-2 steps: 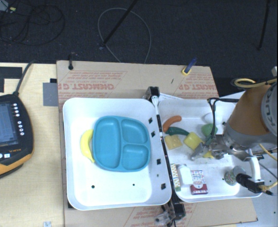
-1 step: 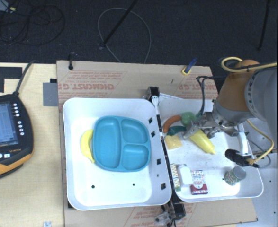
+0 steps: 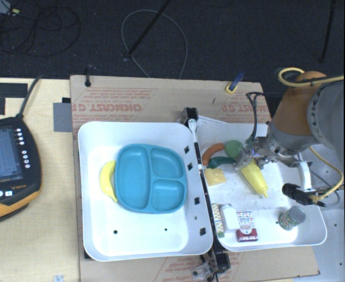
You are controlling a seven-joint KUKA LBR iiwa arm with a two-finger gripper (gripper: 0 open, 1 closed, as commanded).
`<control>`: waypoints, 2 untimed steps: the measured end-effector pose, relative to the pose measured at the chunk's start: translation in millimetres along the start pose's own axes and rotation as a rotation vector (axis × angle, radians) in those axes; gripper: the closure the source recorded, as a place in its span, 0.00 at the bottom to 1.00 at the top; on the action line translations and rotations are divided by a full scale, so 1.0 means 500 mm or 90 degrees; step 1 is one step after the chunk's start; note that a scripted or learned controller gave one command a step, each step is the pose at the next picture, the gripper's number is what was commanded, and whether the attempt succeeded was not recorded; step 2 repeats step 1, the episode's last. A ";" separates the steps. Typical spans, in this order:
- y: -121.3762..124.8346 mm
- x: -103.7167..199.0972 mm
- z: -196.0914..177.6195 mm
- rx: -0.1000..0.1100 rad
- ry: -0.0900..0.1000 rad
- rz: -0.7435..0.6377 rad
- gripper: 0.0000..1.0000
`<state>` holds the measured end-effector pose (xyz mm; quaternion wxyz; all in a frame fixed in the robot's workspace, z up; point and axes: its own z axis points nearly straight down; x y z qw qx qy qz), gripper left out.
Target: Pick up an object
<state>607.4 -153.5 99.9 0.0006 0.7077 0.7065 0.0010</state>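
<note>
Gripper (image 3: 250, 157) is seen low in the right bin (image 3: 313, 231), at the upper end of a yellow corn-like piece (image 3: 256, 178). Contact with that piece is suggested, but whether it is grasped or merely touched cannot be told, since the tip is hidden by cables and the wrist. The grey arm (image 3: 313, 116) with its orange band is placed over the bin's upper right part.

Just left of the gripper, a green item (image 3: 233, 148) and an orange sausage-like piece (image 3: 212, 151) are found, with a pale yellow block (image 3: 215, 177) below them, close to the divider between the bins. Along the bin's lower edge, a white packet (image 3: 224, 219), a red-and-white carton (image 3: 245, 225) and a small metal can (image 3: 291, 217) are laid apart from one another. Bare floor is left in the middle of the bin, between the corn and the can.

In the left bin (image 3: 96, 228), a blue divided plate (image 3: 150, 178) is set, overlapping a banana (image 3: 106, 180) at its left. Open floor is left below the plate. A tablet controller (image 3: 7, 166) is placed on the bench at far left.
</note>
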 end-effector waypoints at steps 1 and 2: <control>0.070 0.115 -0.105 -0.001 0.000 -0.005 1.00; 0.070 0.115 -0.105 -0.001 0.000 -0.005 1.00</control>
